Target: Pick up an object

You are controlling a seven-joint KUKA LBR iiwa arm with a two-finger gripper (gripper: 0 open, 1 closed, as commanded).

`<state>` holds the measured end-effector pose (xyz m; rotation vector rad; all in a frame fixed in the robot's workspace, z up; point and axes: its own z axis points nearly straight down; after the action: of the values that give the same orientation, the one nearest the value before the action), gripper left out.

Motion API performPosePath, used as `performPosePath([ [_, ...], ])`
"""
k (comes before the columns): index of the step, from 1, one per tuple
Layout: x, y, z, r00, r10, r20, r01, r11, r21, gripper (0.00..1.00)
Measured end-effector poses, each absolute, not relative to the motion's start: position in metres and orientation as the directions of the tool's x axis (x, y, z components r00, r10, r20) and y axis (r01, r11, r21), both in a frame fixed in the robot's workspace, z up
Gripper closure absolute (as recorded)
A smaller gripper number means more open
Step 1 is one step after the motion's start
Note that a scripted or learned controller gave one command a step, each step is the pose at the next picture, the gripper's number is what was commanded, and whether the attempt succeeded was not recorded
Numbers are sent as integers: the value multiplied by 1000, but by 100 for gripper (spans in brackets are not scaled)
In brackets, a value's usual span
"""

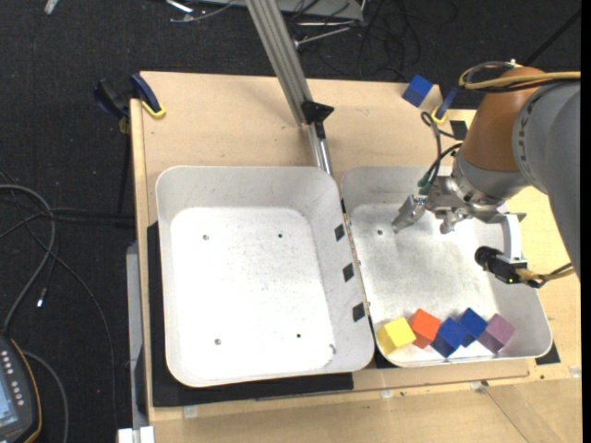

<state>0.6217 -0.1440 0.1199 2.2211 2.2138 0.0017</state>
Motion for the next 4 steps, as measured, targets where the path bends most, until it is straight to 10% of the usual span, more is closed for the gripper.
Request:
performPosePath([
  [2, 550, -103, 153, 2, 1000, 1, 1000, -2, -3, 0],
  [3, 507, -124, 93, 5, 1000, 0, 1000, -5, -1, 0],
  [4, 510, -101, 96, -4, 1000, 0, 1000, 4, 1, 0],
])
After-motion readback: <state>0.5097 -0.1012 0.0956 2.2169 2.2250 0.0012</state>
